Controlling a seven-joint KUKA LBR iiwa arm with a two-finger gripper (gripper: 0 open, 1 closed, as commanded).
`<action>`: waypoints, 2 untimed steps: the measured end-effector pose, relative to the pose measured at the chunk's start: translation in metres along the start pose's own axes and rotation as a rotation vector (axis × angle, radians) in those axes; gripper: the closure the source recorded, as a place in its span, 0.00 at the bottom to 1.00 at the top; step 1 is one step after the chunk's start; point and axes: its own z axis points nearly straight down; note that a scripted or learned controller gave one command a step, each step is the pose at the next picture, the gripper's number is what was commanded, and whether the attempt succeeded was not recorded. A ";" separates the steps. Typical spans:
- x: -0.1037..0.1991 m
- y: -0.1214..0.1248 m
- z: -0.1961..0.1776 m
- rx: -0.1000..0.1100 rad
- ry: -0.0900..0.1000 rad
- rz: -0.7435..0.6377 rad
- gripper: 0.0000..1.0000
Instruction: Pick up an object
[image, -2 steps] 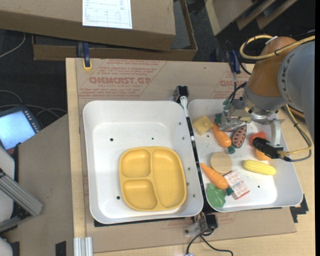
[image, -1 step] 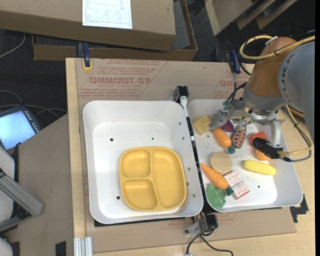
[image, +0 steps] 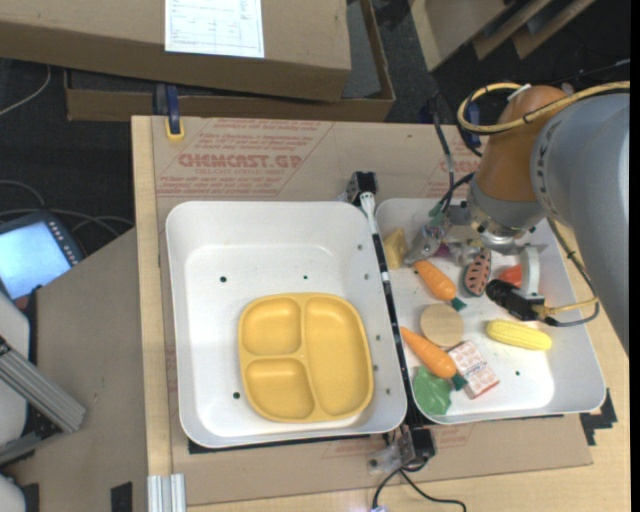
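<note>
Counter (image: 250, 170): A brown board is laid on top, with red print at the far side. Two white bins are set on it, side by side.

Arm (image: 590, 150): It is seen at the right, grey, with an orange band (image: 510, 150) above the wrist. It is reached down over the far part of the right bin.

Left bin (image: 200, 250): It is white and shallow. A yellow tray is laid in it.

Right bin (image: 575, 375): It is white and shallow. Many small toy foods are spread in it.

Yellow tray (image: 305, 357): It is placed in the near half of the left bin. Three hollows are seen in it.

Jaws (image: 478, 248): They are lowered at the far end of the right bin, just over the toys. Whether they are apart or together cannot be told. Nothing is seen gripped between them.

Corn (image: 518, 335): It is yellow and laid at the right of the right bin.

Far carrot (image: 435, 279): It is orange and laid just near the jaws, a little to the left.

Near carrot (image: 428, 351): It is laid by the left wall of the right bin.

Round cookie (image: 441, 324): It is tan and laid between the two carrots.

Green leaf (image: 432, 392): It is laid at the near left corner of the right bin.

Small box (image: 473, 367): It is red and white, laid just right of the near carrot.
</note>
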 end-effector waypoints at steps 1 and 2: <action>0.000 0.000 -0.012 -0.001 0.001 0.001 1.00; 0.069 -0.028 -0.108 -0.009 0.002 -0.006 1.00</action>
